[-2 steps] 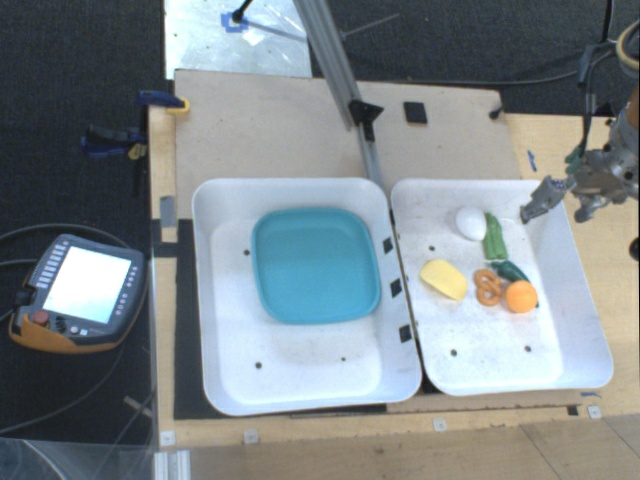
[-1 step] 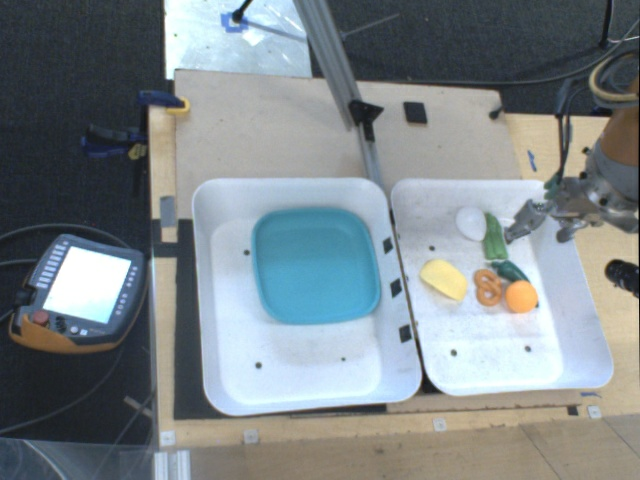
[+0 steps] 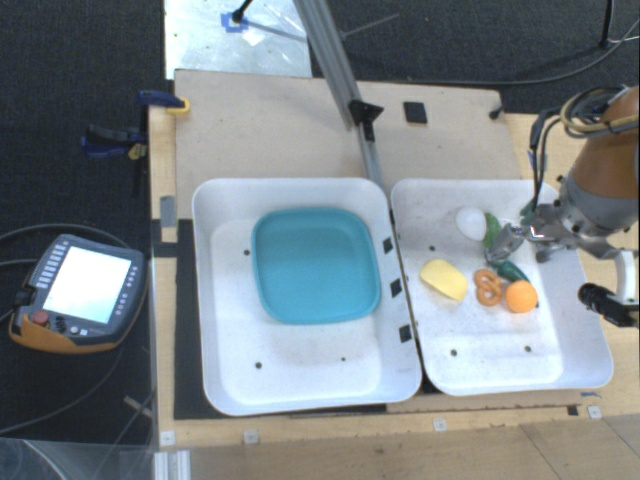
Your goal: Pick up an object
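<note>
White bin (image 3: 560, 363) — no legible writing, perhaps — pincer (image 3: 512, 240) above.

Teal plate (image 3: 315, 265), white bins (image 3: 230, 368), yellow piece (image 3: 445, 279), orange ball (image 3: 521, 297); white egg (image 3: 471, 222), green item (image 3: 493, 232), orange pretzel (image 3: 488, 288)

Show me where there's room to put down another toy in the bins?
The right bin has bare floor along its near edge, below the yellow piece, pretzel and orange ball. The left bin has room below the teal plate. It's crowded around the gripper.
</note>
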Controlling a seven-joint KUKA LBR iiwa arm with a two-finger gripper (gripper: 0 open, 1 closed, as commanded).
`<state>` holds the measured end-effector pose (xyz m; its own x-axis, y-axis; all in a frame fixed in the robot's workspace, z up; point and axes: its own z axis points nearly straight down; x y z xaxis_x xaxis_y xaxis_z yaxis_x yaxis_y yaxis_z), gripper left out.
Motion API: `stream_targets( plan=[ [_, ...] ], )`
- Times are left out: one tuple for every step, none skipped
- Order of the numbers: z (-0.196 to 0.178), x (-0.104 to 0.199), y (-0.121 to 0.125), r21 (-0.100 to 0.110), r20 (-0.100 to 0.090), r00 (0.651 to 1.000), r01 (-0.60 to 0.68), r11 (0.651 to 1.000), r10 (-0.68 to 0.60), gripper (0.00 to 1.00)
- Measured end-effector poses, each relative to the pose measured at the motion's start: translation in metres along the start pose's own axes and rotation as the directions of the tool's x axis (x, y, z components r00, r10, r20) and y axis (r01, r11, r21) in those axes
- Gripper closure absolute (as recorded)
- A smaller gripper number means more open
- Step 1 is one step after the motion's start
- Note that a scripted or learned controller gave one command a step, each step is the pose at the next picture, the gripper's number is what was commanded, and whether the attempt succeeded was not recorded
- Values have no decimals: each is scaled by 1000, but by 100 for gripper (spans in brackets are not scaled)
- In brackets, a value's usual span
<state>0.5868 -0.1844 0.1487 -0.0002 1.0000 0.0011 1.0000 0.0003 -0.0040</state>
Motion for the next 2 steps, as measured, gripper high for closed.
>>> stream_targets(
  plan=[
    [52,0,-1,-1,0,1000,0,1000,0,0],
    [39,0,1,-7,2,1000,0,1000,0,100]
  ],
)
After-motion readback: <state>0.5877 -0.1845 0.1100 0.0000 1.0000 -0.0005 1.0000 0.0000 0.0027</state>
